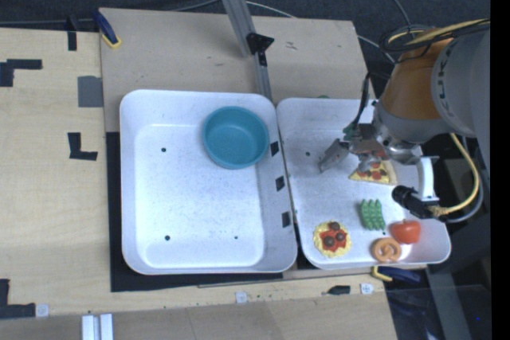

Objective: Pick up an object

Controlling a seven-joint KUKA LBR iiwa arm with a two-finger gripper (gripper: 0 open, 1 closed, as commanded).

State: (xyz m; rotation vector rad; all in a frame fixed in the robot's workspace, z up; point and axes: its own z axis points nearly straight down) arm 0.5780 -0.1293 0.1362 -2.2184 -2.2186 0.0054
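1. Arm's wrist hides part of the right bin; pizza slice partly tucked under it.
2. Gripper fingers spread open, holding nothing; slice lies just right of them.
3. Blue bowl in left bin.

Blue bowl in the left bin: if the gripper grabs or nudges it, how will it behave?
The blue bowl looks like rigid moulded plastic, probably light. Sitting upright on a broad base, it should slide rather than tip. Its smooth curved wall may slip; the rim seems easier to pinch.
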